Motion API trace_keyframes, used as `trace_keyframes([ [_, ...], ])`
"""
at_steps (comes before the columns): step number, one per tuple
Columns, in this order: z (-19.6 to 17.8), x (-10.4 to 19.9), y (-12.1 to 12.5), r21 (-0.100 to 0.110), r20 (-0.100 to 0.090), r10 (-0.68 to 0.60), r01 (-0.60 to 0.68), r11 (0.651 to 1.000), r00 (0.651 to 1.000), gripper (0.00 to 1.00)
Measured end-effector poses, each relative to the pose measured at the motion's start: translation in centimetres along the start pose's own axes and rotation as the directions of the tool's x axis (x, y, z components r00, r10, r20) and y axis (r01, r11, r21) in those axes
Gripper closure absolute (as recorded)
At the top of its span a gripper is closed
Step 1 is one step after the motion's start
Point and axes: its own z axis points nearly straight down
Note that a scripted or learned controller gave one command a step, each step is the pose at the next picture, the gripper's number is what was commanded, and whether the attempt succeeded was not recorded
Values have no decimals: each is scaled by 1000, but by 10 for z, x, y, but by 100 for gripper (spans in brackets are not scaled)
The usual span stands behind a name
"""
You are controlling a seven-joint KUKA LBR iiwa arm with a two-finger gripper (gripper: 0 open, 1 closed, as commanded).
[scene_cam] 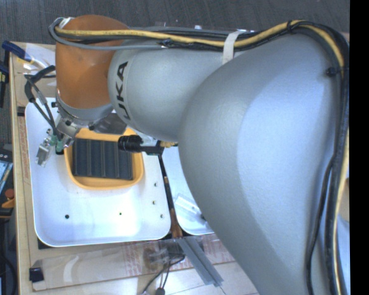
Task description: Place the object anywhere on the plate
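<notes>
While my grey arm [246,140] covers most of the right bin [190,217], the yellow plate [104,180] with its dark ribbed centre lies in the left bin [80,220], just beside and partly under my orange wrist band [86,60]. My tool sits somewhere beneath that band at the plate's upper edge, hidden by the wrist, so I cannot tell its state, and I cannot make out the object to be placed.

A wooden bench [98,266] is seen carrying two white bins: the left bin [86,223] beneath the arm's wrist, the right bin [190,217] largely covered by the arm.
</notes>
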Motion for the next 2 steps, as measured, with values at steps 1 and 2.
trace_keyframes([
  [1,50,-16,-9,1,-1,48,-48,999,999,0],
  [2,-36,-11,7,-4,1,50,-50,999,999,0],
])
